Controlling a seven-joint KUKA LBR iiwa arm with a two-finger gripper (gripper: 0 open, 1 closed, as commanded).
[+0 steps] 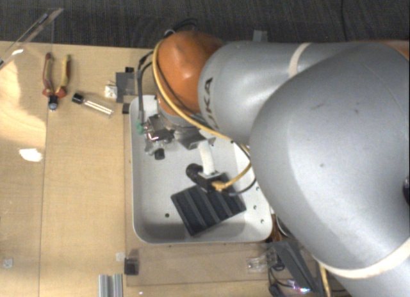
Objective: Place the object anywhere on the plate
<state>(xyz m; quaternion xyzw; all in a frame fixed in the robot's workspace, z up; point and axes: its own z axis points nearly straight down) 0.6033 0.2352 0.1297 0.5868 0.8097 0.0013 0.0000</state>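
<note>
My gripper (155, 141) hangs over the upper left part of the white bin (142, 219), close to its left wall. Beside the metal parts of the gripper a small green speck (139, 127) shows, and I cannot tell what it is. A black ribbed slab (208, 209) lies tilted on the bin floor, below and to the right of the gripper and apart from it. The grey arm with its orange band (182, 72) hides the right side of the bin and everything beyond it.
On the wooden bench left of the bin lie pliers with red and yellow handles (55, 77), a small clear tube with a black cap (93, 104), and a small bracket (123, 86) at the bin's top left corner.
</note>
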